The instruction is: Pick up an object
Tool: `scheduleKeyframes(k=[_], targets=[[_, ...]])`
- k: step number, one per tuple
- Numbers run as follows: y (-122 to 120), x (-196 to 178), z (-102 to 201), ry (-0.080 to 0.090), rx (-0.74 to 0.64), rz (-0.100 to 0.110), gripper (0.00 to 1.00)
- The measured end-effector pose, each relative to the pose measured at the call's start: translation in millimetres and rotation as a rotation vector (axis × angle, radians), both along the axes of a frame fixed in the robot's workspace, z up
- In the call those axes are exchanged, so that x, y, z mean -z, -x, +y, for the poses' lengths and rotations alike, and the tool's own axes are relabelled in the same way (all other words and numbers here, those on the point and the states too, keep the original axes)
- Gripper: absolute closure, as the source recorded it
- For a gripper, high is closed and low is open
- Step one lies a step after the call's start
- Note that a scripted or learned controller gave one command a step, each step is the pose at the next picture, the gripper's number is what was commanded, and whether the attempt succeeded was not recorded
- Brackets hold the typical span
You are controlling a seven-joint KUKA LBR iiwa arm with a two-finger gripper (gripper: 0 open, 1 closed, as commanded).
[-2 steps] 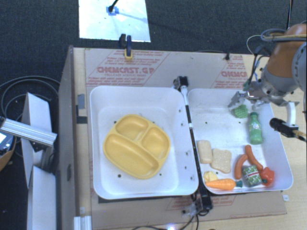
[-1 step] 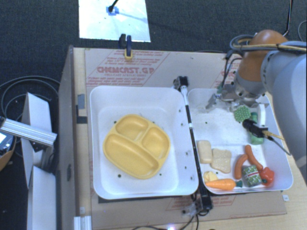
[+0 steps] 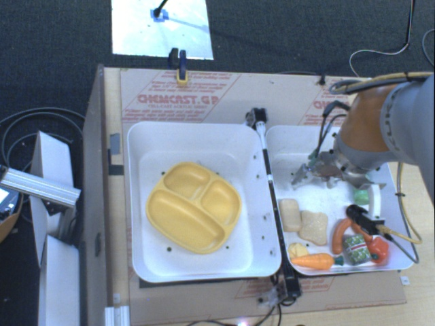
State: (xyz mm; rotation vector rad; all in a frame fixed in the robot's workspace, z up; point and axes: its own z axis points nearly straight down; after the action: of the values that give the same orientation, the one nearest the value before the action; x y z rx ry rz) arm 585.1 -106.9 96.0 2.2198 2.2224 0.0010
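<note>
Red printing is showing on the brown cardboard sheet (image 3: 204,90) lying under the two bins — the largest line is reading roughly "CHEMCAST GP", set just above the left bin's far rim. Smaller red lines are running above it, too fine to make out. More of the same red lettering is appearing at the sheet's right part (image 3: 319,104), behind the arm, tilted and partly covered — not legible. Nothing else is carrying readable text.
</note>
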Motion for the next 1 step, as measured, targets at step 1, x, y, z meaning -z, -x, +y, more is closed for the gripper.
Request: scheduleKeyframes(k=[1], targets=[[-81.7, -90.0, 50.1, 0.0, -0.004, -0.005, 0.0]])
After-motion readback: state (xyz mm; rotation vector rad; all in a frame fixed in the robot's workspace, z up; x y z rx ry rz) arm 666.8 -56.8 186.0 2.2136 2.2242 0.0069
